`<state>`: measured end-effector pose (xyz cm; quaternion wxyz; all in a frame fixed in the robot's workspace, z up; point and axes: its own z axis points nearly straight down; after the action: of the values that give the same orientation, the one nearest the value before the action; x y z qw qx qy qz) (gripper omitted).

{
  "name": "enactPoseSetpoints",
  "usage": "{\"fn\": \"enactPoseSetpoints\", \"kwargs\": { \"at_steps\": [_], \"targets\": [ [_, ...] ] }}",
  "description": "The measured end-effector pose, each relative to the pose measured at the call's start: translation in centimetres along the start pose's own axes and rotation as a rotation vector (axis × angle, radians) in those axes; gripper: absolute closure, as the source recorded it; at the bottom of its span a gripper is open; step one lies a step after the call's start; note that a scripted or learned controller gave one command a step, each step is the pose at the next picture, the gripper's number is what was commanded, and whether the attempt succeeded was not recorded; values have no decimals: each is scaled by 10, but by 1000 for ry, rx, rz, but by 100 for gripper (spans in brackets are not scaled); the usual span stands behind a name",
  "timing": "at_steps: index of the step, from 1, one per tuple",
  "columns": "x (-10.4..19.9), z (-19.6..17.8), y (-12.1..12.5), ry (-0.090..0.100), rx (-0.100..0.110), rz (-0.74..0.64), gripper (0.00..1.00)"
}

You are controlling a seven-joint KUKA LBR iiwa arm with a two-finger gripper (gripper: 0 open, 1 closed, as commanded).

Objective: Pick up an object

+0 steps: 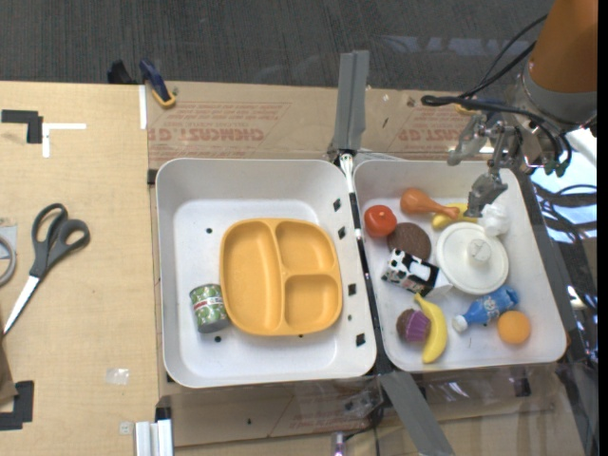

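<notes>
1. The claw point(486, 190) hangs over the far edge of the right bin point(549, 345), under the grey wrist and the orange band of the arm point(567, 36); I cannot tell whether it is open or closed, and nothing shows gripped in it.
2. Just beneath its tip, near the bin's far right corner, a small white object point(495, 221) lies touching the white lidded dish point(473, 256).
3. Along the far edge lies an orange drumstick toy point(421, 201) with a yellow piece point(446, 218) at its end, and a red tomato point(380, 219) sits near the far left corner.
4. A brown round piece point(409, 237) lies beside the dish, and a black-and-white cow toy point(409, 271) rests just nearer, by the left wall.
5. Toward the near edge are a banana point(434, 329) touching a purple cupcake toy point(412, 325), a blue bottle point(488, 309), and an orange ball point(514, 327) near the near right corner.
6. The left bin point(180, 198) holds a yellow divided plate point(281, 275) at its middle and a green can point(207, 308) beside the plate's left edge.
7. On the counter's left side, apart from both bins, lie scissors point(46, 250).
</notes>
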<state>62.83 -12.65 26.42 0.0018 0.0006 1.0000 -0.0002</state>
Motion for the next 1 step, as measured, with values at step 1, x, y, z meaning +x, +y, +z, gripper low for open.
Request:
{"fn": "enactPoseSetpoints", "kwargs": {
  "at_steps": [1],
  "targets": [
    [-13, 158, 17, -4, 0, 230, 0]
  ]
}}
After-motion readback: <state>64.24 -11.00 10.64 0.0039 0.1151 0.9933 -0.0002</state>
